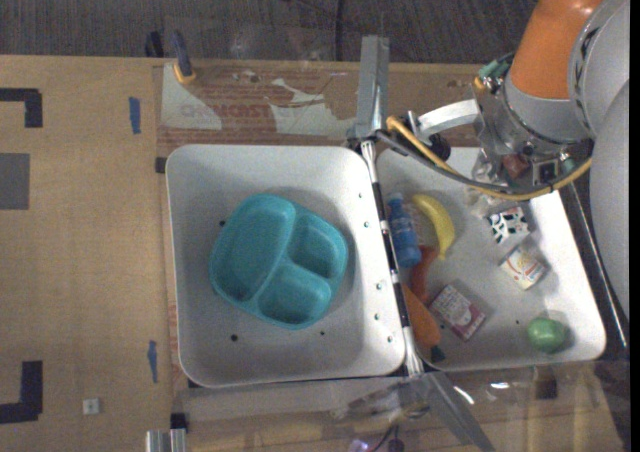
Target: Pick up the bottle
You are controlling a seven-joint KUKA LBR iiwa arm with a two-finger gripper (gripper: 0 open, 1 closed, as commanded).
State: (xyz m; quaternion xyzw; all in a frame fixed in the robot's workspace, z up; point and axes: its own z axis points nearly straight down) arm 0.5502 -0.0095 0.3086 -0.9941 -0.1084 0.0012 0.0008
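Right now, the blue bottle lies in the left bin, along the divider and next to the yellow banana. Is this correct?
Not quite. The blue bottle lies in the right bin, not the left one. The camera view shows it along the divider, next to the yellow banana, as you said.

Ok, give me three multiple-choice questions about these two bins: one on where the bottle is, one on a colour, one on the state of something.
1. Where does the blue bottle lie?
A. In the right bin, along its left wall
B. On the divided plate
C. On the bench outside the bins

2. What colour is the divided plate in the left bin?
A. Red
B. Teal
C. Yellow

3. How does the bottle rest?
A. Standing upright
B. Lying on its side, next to the banana
C. Lifted above the bin

Answers: 1 A, it lies against the wall between the bins. 2 B, the plate is teal. 3 B, its length runs flat on the bin floor.
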